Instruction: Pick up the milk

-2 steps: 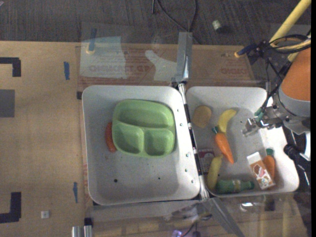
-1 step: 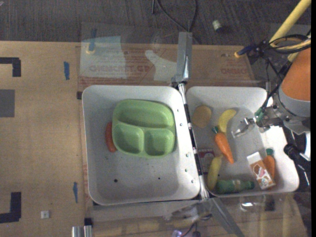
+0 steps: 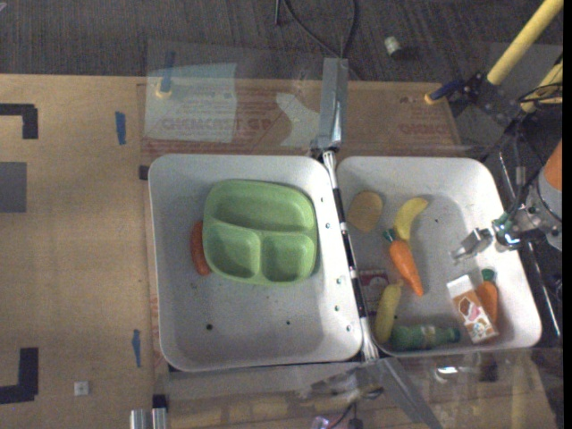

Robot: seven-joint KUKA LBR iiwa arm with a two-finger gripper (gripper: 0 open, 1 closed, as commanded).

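You're in the approach step: the gripper hangs just above the milk, which lies near the right bin's front-right corner beside a small carrot. Whether it's open, I cannot tell. Next, descend and centre over the carton.

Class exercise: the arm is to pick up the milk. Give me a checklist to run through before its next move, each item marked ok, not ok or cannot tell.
1. Milk carton in plain view in the right bin: ok.
2. Gripper over the right bin: ok.
3. Gripper directly above the carton: not ok; it sits up and slightly left of it in the view.
4. Room around the carton: not ok; a small carrot lies right against its right side.
5. Gripper holding nothing: cannot tell.
6. Larger carrot away from the carton: ok.
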